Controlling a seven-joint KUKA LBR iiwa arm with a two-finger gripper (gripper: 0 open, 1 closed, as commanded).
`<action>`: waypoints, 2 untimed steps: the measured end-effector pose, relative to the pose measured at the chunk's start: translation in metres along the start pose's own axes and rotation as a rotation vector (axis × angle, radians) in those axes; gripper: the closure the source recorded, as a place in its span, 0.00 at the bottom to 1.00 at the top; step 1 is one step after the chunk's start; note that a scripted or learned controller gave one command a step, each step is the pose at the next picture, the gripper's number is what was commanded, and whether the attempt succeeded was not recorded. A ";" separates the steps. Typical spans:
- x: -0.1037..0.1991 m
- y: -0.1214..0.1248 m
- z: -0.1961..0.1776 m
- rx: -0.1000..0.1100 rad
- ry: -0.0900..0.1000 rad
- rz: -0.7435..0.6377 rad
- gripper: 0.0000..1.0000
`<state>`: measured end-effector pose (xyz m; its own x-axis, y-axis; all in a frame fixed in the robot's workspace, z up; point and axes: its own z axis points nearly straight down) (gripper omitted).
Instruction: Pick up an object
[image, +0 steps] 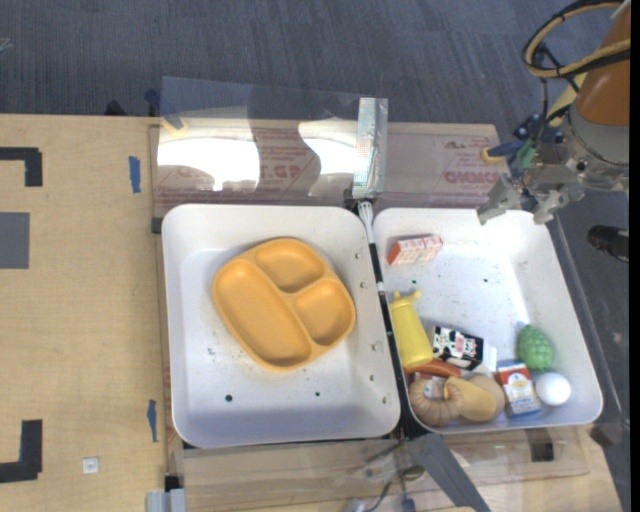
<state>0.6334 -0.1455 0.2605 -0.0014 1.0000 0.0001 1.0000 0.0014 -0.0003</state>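
Grey carpet lies behind a pale wooden worktop that carries two shallow white bins side by side. At the far right corner of the right bin, the end effector hangs over the rim with nothing between its parts; whether it is spread or pressed together I cannot tell at this distance and angle.

A yellow divided plate sits alone in the left bin. All the likely targets are in the right bin: a small red and white box lies by itself near the far left corner, while a yellow bottle, a black and white carton, a tan pastry-like toy, a second little red carton, a green bumpy ball and a white ball crowd the near end, several touching.

To do this step well, I would pick the red and white box: it stands apart from the rest, so a descent there risks no collision with neighbours. Align the closing direction across its short side, come straight down, and seat low before closing. The green ball is a fair second choice, though round shapes can squirt out, and the bin wall beside it leaves little room.
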 end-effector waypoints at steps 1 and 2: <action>0.006 -0.005 -0.040 -0.007 -0.002 0.054 0.00; 0.023 -0.029 0.049 0.004 0.002 -0.152 0.00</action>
<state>0.6041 -0.1230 0.2111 -0.1529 0.9882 0.0020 0.9882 0.1529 -0.0042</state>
